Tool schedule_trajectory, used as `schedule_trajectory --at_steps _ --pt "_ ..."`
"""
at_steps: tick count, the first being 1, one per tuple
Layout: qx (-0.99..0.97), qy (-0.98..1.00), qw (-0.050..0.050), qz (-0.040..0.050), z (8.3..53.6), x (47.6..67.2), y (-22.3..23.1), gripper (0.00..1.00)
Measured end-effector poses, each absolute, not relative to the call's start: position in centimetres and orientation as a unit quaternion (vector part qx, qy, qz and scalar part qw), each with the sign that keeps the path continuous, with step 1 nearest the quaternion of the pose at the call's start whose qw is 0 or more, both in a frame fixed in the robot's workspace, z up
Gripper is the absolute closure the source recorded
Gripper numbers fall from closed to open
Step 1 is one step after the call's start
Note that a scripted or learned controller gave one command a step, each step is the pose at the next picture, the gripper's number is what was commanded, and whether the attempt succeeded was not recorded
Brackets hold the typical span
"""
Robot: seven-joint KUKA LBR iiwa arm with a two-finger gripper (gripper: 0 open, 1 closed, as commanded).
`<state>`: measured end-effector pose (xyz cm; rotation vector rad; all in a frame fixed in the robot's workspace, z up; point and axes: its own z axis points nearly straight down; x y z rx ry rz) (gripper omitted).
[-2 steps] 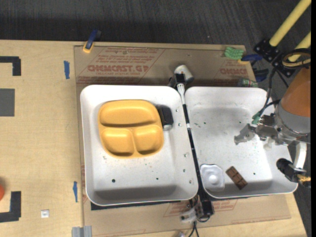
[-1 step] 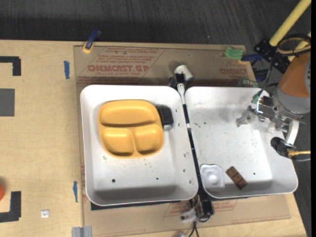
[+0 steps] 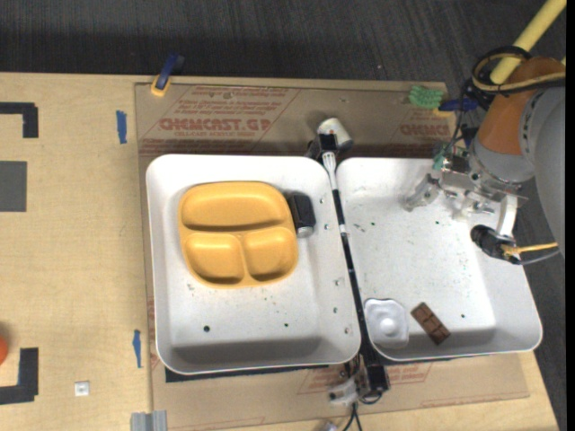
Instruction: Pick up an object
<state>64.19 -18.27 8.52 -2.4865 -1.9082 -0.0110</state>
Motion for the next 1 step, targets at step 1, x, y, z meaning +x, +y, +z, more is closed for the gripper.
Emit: schedule_trajectory --at_steps 1 --pt "-0.734 -0.679 -0.001 -0.0001 8.50 66.06 -13.16 0.00"
